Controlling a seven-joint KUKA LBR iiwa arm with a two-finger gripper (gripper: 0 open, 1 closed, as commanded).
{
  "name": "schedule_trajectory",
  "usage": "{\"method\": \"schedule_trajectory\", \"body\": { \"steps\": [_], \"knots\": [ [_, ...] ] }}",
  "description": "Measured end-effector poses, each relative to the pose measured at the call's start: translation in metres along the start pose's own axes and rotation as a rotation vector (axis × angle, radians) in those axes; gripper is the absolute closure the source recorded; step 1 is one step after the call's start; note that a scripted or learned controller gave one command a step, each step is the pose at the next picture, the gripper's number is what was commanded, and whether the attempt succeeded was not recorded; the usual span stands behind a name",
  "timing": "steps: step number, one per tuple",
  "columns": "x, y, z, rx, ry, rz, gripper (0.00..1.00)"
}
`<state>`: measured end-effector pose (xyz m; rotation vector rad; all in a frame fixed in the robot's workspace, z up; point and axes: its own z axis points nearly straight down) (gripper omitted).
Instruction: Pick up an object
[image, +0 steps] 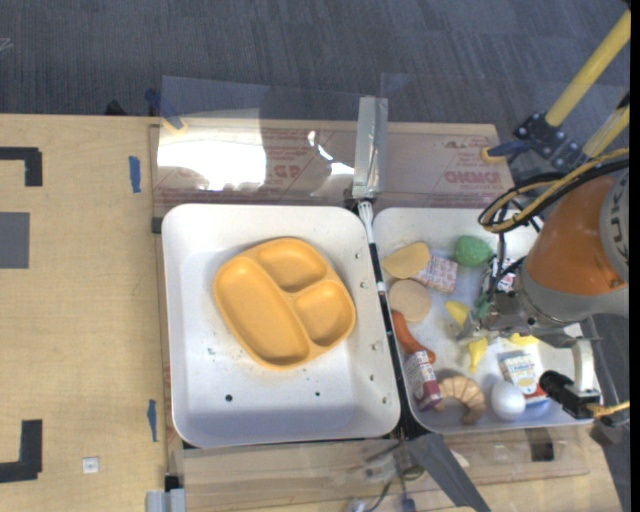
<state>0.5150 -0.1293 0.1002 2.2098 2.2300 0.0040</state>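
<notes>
Below, the gripper (487, 312) hung low over the yellow banana (471, 335) in the right bin (452, 422), evidently lining up a pick; its grip could not be told.

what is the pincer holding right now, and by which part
Cannot be told. The pincer is low in the right bin among the toy food, by a yellow piece, but the view shows nothing clearly between its tips.
</notes>
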Motion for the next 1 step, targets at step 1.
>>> {"method": "schedule_trajectory", "body": {
  "steps": [1],
  "knots": [
    [0.0463, 0.0511, -0.1409, -0.005, 0.000, -0.051, 1.00]
  ]
}}
